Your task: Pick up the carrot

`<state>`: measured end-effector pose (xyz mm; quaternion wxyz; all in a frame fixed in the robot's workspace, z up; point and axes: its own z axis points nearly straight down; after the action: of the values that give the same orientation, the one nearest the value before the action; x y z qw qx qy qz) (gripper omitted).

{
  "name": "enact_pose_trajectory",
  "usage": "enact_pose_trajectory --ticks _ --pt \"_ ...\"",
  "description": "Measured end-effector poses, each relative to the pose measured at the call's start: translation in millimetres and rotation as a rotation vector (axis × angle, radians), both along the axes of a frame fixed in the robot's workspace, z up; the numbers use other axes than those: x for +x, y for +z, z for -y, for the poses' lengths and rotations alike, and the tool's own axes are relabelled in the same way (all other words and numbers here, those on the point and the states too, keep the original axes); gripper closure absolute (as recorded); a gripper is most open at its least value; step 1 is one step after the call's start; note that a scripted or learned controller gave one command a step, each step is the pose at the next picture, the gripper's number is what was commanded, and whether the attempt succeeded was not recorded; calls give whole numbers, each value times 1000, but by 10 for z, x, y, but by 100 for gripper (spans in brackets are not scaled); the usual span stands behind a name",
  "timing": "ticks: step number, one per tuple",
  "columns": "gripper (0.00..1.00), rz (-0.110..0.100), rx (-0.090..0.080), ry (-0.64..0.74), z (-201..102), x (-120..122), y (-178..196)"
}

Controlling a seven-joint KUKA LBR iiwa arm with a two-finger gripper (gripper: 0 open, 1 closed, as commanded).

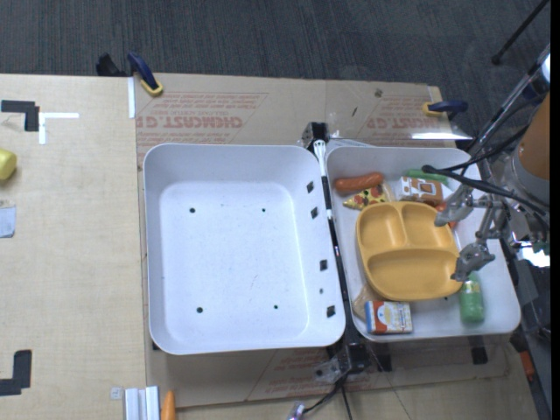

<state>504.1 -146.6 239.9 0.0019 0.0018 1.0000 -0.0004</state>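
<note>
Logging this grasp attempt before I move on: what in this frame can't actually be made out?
- Carrot: not identifiable; an orange item near the right bin's far wall may be it, too small to confirm.
- Gripper: finger state unreadable against clutter, over the yellow divided plate's right rim.
- Arm: cut by the right edge.
- Small carton: label too small.

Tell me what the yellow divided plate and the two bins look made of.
Yellow divided plate: probably moulded plastic, matte to satin, judging by its even colour, rounded rims and soft sheen. The bins, left and right: likely thin white plastic, smooth and slightly glossy, with rounded corners and pale highlights along the rims.
</note>
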Motion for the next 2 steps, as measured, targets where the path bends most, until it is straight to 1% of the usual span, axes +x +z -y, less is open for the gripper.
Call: enact_pose_trajectory --ticks 1,2 --pt "0 -2 0 52 387 528 -1318" --pt "0 26 -6 -20 259 140 -1405"
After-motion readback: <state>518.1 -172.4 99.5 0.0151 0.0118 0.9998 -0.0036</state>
